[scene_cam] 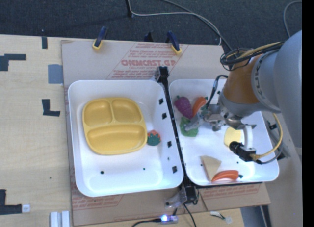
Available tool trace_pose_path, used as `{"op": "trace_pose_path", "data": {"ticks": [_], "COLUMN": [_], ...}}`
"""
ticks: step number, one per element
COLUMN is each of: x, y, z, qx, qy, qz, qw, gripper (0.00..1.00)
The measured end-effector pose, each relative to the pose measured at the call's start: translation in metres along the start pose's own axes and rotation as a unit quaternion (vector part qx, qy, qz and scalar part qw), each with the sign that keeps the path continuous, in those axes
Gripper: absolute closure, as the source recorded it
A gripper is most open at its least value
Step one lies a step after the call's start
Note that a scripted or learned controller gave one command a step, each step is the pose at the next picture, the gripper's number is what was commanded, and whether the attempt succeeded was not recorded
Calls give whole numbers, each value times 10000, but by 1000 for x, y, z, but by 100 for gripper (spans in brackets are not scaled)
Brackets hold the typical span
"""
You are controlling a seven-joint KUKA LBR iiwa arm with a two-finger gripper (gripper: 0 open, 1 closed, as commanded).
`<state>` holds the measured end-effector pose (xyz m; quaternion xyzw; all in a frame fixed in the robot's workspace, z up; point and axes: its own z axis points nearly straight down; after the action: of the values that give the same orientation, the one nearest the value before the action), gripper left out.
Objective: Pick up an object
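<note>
I see the end effector (pixel 195 121) low in the right bin (pixel 265 174), its opening impossible to judge, over a green toy (pixel 189 129) beside purple grapes (pixel 183 106) and a carrot (pixel 198 105).

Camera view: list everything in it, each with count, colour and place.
White bins: two, side by side on the bench.
Divided tray: one, yellow, left bin.
Small toy: one, green and orange, beside the tray's right edge.
Grape bunch: one, purple, right bin, upper left.
Carrot-like piece: one, orange, next to the grapes.
Green piece: one, below the grapes, at the gripper.
Yellow piece: one, right bin, under the wrist.
Tan wedge: one, right bin, bottom.
Red-orange piece: one, beside the wedge.
Clamps: two, blue and yellow, board's top edge.
Arm: one, grey with orange band, from the right.
Gripper: one, over the right bin.
</note>
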<state>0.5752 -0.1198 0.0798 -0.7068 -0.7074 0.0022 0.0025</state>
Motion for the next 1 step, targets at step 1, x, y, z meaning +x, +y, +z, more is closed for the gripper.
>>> {"op": "trace_pose_path", "data": {"ticks": [1], "x": [-11], "y": [67], "z": [-8], "qx": [-29], "qy": [-5], "qz": [-1], "qw": [10000], "gripper": [0]}}
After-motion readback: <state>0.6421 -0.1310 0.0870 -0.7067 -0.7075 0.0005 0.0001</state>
